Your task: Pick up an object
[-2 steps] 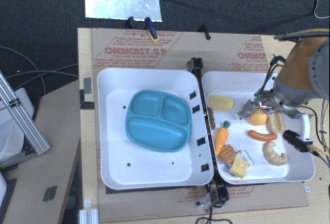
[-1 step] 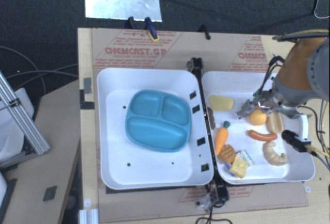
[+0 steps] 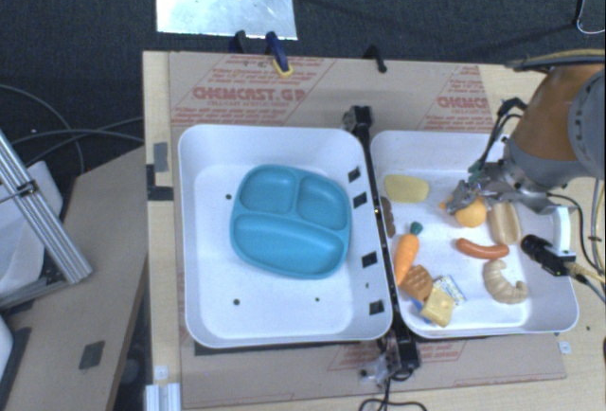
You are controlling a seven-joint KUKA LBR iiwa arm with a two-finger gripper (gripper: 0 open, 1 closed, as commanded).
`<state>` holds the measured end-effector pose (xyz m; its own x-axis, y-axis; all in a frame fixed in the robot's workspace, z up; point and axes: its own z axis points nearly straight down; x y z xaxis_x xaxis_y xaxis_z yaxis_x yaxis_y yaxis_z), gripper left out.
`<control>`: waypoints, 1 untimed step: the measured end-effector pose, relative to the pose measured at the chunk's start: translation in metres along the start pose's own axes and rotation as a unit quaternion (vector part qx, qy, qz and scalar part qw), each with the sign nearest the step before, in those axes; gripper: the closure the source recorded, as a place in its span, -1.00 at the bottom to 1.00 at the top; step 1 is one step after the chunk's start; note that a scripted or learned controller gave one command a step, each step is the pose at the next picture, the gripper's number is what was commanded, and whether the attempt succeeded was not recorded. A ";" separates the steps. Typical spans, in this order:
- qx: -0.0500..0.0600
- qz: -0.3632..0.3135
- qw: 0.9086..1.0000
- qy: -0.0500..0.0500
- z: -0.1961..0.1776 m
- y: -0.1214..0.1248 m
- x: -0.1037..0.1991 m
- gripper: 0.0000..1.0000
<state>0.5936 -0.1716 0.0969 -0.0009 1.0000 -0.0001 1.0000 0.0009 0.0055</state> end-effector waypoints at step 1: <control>0.000 0.000 1.000 -0.001 -0.045 0.002 -0.005 1.00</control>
<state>0.5952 -0.1769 0.1417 -0.0004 1.0000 -0.0016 1.0000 0.0004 0.0057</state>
